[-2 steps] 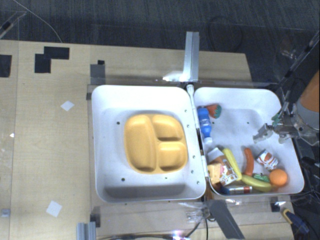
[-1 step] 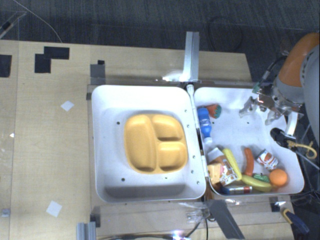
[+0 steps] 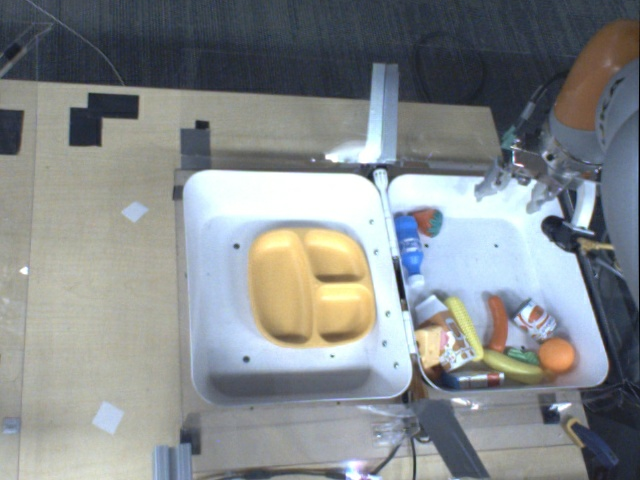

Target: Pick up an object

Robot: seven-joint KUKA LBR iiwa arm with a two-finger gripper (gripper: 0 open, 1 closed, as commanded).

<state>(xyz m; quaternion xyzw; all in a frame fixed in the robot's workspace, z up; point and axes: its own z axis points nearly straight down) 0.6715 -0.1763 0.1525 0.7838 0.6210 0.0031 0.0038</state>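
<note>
Two glossy white bins [image 3: 200, 298]: moulded yellow tray [image 3: 308, 286] left; gripper [image 3: 520, 178] spread open, holding nothing.

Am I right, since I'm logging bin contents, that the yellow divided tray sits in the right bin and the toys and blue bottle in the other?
Not quite. The camera view shows the yellow divided tray in the left bin; the toys and blue bottle lie in the other, the right bin.

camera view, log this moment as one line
arm: over right bin's far right edge | gripper: nothing seen in it | items: heaped at near end | left bin: yellow tray
</note>
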